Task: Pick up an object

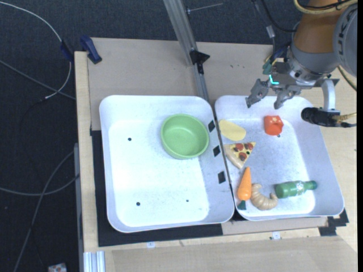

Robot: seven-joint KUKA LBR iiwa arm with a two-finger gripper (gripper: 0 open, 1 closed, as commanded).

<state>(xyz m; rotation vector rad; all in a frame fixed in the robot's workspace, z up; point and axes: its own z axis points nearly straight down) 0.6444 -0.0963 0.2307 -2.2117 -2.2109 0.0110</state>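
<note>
My pincer (266, 100) hangs spread wide, holding nothing, over the right bin's (317, 203) far rim. The red block (273, 124) lies just below it. Dropping straight down, I would likely strike the rim or nudge the block aside.

Two shallow white plastic bins, left (122, 208) and right (326, 169), are faintly speckled with dark dots. A round light-green bowl (184, 135) is seen in the left one. In the right are found a pale yellow oval chip (232, 130), a red block-shaped pepper (273, 125), a yellow pizza slice (240, 153) dotted with red, an orange carrot (244, 185), a tan croissant (262, 199) and a green bottle (294, 188) capped in white. The grey arm (326, 24) is marked by an orange band.
</note>
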